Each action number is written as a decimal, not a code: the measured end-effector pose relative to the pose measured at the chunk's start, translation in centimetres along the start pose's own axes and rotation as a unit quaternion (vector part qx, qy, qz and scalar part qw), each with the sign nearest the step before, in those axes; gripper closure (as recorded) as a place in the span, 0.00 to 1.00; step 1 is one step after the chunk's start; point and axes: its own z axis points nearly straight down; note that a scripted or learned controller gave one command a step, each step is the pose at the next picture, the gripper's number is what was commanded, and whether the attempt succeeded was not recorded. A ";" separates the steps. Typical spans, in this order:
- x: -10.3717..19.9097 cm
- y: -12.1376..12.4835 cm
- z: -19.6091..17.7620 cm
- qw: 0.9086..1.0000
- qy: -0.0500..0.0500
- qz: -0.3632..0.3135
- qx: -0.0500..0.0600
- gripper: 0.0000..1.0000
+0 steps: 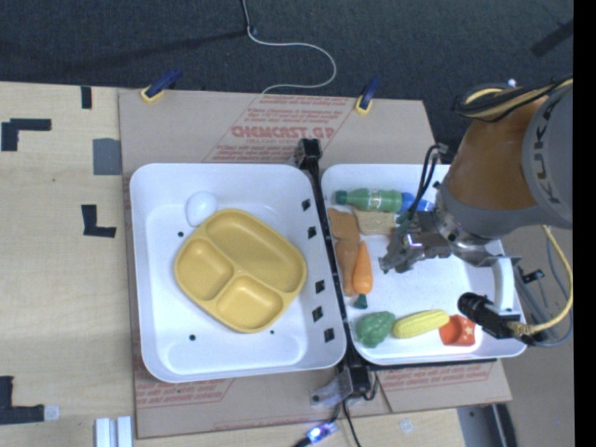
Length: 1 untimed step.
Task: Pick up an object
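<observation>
The right bin (pixel 419 291) holds a green bottle (pixel 370 198), a tan bread slice (pixel 345 228), an orange carrot (pixel 361 269), a green leafy vegetable (pixel 374 327), a yellow corn cob (pixel 420 323) and a red piece (pixel 456 331). My gripper (pixel 402 254) hangs over the middle of this bin, just right of the carrot and below the bottle. I see nothing between its fingers; whether they stand open or shut is unclear from above.
The left bin (pixel 158 250) carries a yellow divided plate (pixel 240 268) and a small white round object (pixel 199 207). A black divider (pixel 321 240) runs between the bins. The arm's grey body (pixel 507 170) covers the right bin's far right corner.
</observation>
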 end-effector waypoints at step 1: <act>0.4 0.4 0.0 1.000 0.000 -0.001 -0.001 1.00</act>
